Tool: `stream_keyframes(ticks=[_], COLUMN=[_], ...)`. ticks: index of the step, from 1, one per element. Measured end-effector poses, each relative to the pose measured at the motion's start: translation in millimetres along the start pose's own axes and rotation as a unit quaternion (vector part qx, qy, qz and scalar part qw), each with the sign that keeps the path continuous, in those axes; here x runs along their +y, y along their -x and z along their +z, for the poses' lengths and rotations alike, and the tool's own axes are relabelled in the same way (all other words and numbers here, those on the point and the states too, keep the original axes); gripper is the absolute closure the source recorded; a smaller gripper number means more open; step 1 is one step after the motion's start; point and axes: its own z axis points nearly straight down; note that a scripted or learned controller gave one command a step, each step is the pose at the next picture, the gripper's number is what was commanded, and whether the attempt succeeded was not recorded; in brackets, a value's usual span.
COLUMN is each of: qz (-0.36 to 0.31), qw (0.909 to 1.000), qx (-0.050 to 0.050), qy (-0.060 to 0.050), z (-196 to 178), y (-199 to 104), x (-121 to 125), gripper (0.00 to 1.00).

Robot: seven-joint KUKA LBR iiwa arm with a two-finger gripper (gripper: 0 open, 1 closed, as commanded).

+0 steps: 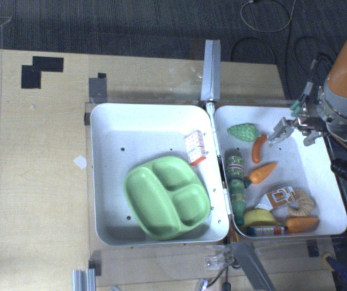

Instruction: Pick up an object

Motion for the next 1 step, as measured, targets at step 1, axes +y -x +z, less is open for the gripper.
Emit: stream_keyframes(ticks=[1], qz=[0.037], qw=[0.9993], qx=[0.0], qy=[0.0], z=[71.5], y=[-56.3], x=[2.9], gripper=[0.0])
